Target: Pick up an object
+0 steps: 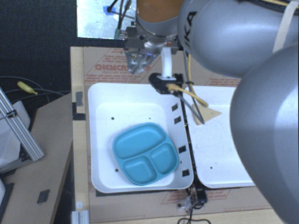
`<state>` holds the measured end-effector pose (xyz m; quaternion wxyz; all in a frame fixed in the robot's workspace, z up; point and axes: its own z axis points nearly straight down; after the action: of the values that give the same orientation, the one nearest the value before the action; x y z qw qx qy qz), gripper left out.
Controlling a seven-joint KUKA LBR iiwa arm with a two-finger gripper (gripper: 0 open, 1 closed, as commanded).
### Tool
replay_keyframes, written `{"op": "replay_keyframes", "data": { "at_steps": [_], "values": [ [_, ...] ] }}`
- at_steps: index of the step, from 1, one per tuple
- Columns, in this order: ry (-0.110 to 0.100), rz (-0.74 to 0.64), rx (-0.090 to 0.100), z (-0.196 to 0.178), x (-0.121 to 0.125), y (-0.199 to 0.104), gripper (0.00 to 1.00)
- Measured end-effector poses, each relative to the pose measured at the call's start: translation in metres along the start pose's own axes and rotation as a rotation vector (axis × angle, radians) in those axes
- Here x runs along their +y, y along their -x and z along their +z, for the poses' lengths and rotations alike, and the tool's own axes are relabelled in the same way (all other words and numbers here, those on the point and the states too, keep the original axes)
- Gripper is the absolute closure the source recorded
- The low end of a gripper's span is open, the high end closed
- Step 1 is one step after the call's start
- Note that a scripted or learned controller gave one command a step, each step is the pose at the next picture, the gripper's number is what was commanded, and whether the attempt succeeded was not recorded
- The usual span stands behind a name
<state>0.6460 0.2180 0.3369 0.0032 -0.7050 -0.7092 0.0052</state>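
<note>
the bench (pixel 117 62) is a tan board printed with red lettering, and dark floor surrounds it on the side away from the arm (pixel 224 27). past the gripper (pixel 135 66), toward the top of the view, lies a bright patch of floor crossed by black cables (pixel 122 6). well out from the gripper, at the view's edge, stand an aluminium frame rail (pixel 18 129) and a yellow-tipped cable (pixel 27 87).

two shallow white bins sit side by side below the gripper. the left bin (pixel 100 125) holds a blue divided tray (pixel 145 153), lying flat with three compartments, well below the gripper and apart from it. the right bin (pixel 219 171) lies under the arm's grey body; on its near wall, just below and beside the gripper, rest what look like wooden tongs or sticks (pixel 194 101) with a tan triangular piece.

the gripper hangs above the bench just beyond the left bin's far rim. its tips blur together, so i cannot tell whether they are apart or together, and nothing is seen between them. the arm's bulk covers much of the right bin.
</note>
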Motion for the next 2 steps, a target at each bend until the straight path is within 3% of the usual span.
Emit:
{"op": "replay_keyframes", "data": {
  "at_steps": [1, 2],
  "values": [
    [0.017, -0.002, 0.004, -0.023, 0.001, 0.002, 1.0],
    [0.034, 0.007, 0.006, -0.21, 0.02, 0.043, 1.0]
  ]
}}
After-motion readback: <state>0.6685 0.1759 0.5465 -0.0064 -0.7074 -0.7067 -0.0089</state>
